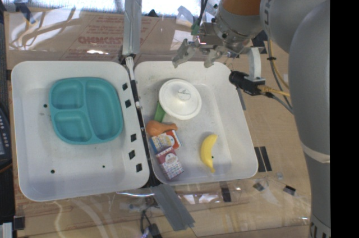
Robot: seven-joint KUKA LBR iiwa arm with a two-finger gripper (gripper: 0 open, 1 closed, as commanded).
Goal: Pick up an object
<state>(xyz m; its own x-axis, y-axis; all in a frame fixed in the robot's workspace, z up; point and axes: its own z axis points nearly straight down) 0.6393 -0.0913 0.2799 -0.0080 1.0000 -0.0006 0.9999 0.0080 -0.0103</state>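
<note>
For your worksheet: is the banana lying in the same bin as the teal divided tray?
No, the banana lies in the right bin; the teal tray is in the left.

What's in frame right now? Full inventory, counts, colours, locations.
Bins: 2, white, side by side on the bench.
Divided plate: 1, teal, three compartments, in the left bin.
Round lid: 1, white, upper middle of the right bin.
Green item: 1, mostly hidden under the lid's lower left edge.
Orange item: 1, left side of right bin, below the lid.
Small cartons: 2, white with red print, lower left of right bin.
Banana: 1, yellow, lower right of right bin.
Arm: 1, grey with orange band, from the right.
Gripper: 1, open, above the right bin's far edge, holding nothing.
</note>
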